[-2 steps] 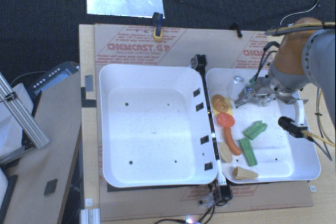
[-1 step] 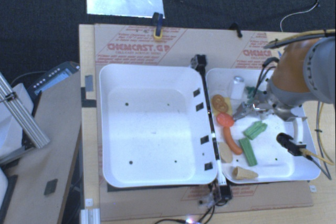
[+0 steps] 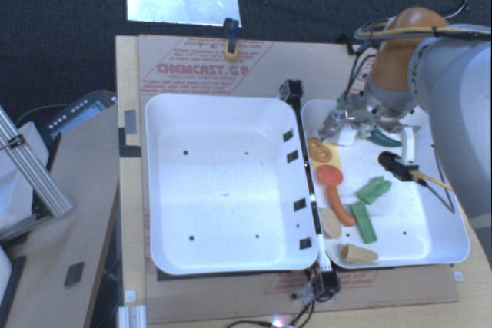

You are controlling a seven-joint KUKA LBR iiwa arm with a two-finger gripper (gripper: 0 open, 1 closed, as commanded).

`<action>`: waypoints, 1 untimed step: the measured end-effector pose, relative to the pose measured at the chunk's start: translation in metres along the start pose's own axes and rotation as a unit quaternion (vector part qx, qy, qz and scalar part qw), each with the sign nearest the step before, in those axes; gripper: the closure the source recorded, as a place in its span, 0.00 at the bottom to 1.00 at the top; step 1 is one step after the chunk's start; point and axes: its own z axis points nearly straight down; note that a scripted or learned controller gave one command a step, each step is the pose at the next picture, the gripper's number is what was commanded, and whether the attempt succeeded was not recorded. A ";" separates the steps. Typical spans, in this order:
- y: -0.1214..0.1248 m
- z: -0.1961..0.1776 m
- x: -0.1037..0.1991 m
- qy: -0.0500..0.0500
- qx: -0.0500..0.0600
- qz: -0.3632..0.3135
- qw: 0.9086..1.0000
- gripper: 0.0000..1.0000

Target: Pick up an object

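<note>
The right bin (image 3: 438,242) holds several toy foods. An orange slice (image 3: 319,151), a red round slice (image 3: 330,175) and an orange carrot-like stick (image 3: 342,207) lie along its left side. Two green pieces (image 3: 373,189) (image 3: 363,222) sit mid-bin, with a beige chunk (image 3: 331,223) and a tan cone (image 3: 357,253) near the front. A teal piece (image 3: 384,138) and a small white piece (image 3: 346,137) lie at the back. My gripper (image 3: 340,123) hangs low over the bin's back left corner, just above the white piece.
The left bin (image 3: 165,165) stands beside the right one, split from it by a black clipped divider (image 3: 304,165). A yellow and blue clamp (image 3: 231,38) sits on the board behind the bins. The arm covers the right bin's back right part.
</note>
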 end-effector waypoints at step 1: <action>-0.046 0.000 0.023 -0.001 0.001 0.002 1.000 0.00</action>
